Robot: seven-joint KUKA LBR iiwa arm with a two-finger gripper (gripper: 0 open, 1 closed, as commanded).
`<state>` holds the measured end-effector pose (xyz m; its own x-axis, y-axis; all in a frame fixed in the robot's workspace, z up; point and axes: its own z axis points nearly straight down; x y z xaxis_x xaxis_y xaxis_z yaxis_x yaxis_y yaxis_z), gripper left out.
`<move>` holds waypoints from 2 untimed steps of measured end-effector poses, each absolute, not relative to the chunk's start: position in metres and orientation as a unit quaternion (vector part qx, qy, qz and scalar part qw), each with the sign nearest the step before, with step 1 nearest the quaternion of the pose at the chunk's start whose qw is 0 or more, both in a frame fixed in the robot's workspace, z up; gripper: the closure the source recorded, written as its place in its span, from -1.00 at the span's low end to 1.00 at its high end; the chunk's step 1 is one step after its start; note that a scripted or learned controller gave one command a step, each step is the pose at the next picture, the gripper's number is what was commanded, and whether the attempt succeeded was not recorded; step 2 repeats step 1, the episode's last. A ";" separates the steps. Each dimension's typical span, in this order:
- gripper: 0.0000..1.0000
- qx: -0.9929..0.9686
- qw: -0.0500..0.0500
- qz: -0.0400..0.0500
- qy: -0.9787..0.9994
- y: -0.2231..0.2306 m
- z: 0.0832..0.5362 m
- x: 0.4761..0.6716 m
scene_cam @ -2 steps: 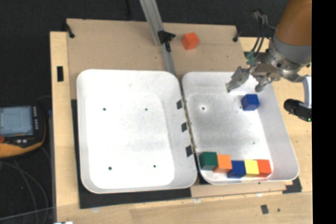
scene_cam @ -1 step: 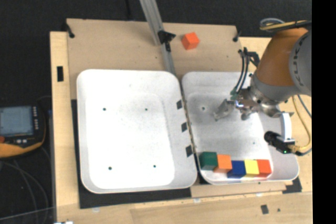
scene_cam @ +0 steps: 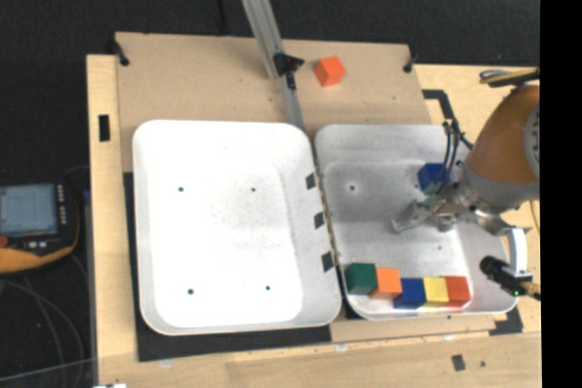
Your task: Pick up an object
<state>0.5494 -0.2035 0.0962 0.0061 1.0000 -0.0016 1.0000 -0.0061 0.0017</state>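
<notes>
Five blocks lay in a row along the lower edge of the right bin (scene_cam: 364, 150), toward the lower right of the frame: a green block (scene_cam: 361, 277), an orange block (scene_cam: 388, 281), a blue block (scene_cam: 411, 293), a yellow block (scene_cam: 436, 289) and a red block (scene_cam: 458, 289). A sixth, an orange cube (scene_cam: 329, 71), sat on the bench above the bins. The gripper (scene_cam: 411, 218) hung over the middle of the right bin, above the row. Whether it was spread or pressed together could not be told; nothing appeared to be pinched. To complete the pick well, the arm should centre over an end block, since neighbours touched. The arm was cut off at the right. A blue item (scene_cam: 431, 175) beside the wrist was possibly part of the tool.
</notes>
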 end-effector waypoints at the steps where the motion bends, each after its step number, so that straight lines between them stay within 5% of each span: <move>1: -1.00 0.708 0.002 0.001 0.706 -0.200 0.125 0.545; 2: -1.00 0.708 0.002 0.001 0.706 -0.200 0.125 0.545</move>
